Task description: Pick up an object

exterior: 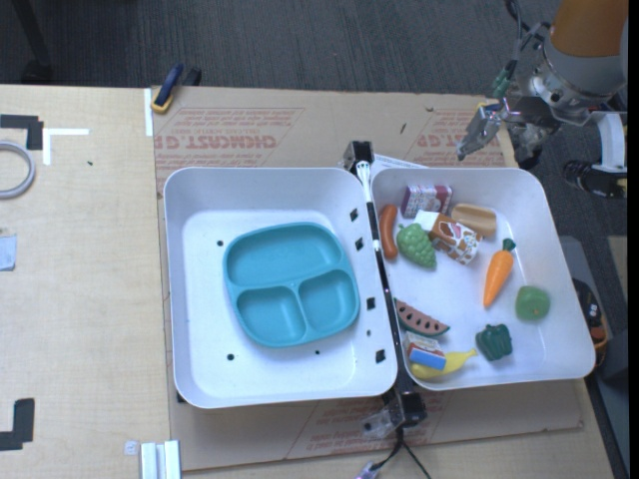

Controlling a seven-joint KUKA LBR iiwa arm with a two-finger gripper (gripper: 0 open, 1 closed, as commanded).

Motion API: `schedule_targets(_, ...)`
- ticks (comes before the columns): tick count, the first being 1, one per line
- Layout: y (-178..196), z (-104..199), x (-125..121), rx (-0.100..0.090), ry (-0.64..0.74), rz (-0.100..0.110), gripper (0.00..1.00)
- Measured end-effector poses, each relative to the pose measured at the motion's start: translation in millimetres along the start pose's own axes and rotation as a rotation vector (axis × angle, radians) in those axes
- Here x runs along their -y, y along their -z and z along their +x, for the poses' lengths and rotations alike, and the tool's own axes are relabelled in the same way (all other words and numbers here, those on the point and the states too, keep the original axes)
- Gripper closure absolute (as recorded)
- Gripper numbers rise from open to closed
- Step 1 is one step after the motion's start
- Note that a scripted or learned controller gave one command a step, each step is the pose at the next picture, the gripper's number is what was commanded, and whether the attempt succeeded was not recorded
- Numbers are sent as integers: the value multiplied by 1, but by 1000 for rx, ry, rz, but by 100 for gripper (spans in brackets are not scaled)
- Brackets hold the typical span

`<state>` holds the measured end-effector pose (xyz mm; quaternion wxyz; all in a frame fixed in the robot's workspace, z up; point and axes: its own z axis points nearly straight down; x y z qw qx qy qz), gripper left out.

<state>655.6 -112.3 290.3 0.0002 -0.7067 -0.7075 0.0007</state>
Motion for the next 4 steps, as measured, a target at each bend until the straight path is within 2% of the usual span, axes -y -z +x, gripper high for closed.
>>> schedule_targets(1,-199,5,17,0,-4,0,0)
schedule_targets(2,-199,17,71,-1,-5,1,0)
schedule_targets(3,-190,16,70,0,-9,1,100)
schedule_targets(4,-99,55,117,0,-2,-1,100)
